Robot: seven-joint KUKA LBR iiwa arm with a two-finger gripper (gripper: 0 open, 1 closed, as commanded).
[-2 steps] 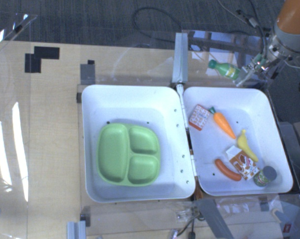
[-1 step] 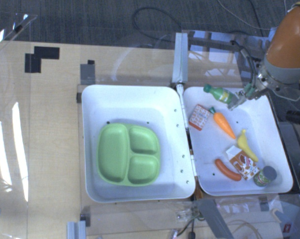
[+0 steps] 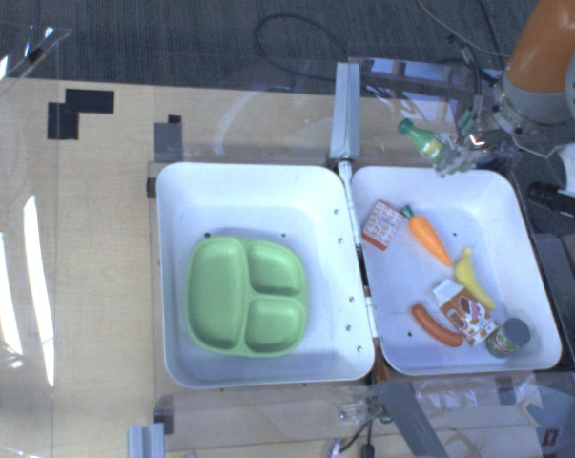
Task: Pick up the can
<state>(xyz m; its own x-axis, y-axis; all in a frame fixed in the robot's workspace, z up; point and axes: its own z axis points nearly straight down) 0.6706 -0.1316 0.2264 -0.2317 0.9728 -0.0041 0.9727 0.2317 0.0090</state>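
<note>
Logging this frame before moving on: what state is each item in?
Bottle: at the end effector, above the right bin's far rim.
Can: upright, near right corner of the right bin.
Carrot: lying flat.
Banana: lying flat.
Sausage: lying flat.
Green tray: flat in the left bin, right way up.

arm — reaching in at upper right | tool (image 3: 446, 156) — gripping a green bottle (image 3: 420, 138)

floor (image 3: 173, 8): dark grey carpet | bench (image 3: 96, 256): pale wood | black cable (image 3: 297, 36)
</note>
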